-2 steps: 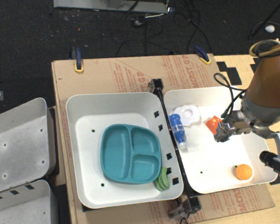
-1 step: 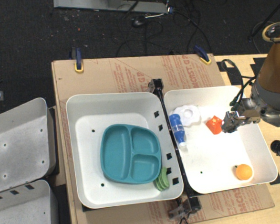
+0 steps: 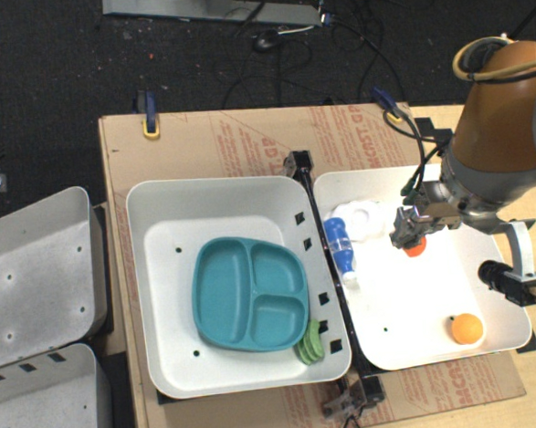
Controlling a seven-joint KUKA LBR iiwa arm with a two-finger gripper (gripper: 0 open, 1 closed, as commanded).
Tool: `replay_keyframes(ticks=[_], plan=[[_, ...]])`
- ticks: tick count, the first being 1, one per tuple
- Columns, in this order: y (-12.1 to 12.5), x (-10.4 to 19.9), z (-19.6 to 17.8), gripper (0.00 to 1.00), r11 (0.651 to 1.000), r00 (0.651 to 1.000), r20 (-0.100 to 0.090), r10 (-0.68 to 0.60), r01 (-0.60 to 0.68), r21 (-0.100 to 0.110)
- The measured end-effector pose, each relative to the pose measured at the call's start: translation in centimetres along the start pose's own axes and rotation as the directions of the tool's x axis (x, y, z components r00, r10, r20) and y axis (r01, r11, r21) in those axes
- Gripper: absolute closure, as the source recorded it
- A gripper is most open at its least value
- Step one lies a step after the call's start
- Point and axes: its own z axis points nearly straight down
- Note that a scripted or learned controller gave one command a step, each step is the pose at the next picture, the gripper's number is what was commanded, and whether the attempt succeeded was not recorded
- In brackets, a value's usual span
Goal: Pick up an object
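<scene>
In the camera view two white bins sit side by side on a cardboard-covered bench point(image 3: 208, 139). The left bin point(image 3: 158, 207) carries a teal divided plate point(image 3: 250, 293) across its middle, and a small green object point(image 3: 309, 345) lies at the bin's near right corner, touching the plate's edge.

The right bin point(image 3: 496, 330) holds a blue bottle point(image 3: 340, 243) lying along its left wall, with a pale white item point(image 3: 364, 218) just beside it toward the far left corner. An orange ball point(image 3: 465, 328) rests near the near right corner, well apart from everything else in that bin.

The grey arm, with its orange band point(image 3: 499, 115), reaches in from the right, and the gripper point(image 3: 408, 232) hangs over the far middle of the right bin — a small red-orange object point(image 3: 415, 248) shows directly beneath it. Whether the pincer is spread or pressed together cannot be told from this angle, nor whether it touches the red-orange object

Off the bench's left edge lie two more white trays point(image 3: 34, 271), one behind the other
</scene>
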Motion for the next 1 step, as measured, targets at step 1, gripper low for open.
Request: replay_keyframes(ticks=[1], plan=[[0.39,4.74,0.56,1.0,1.0,1.0,-0.002,-0.002,0.002,0.002]])
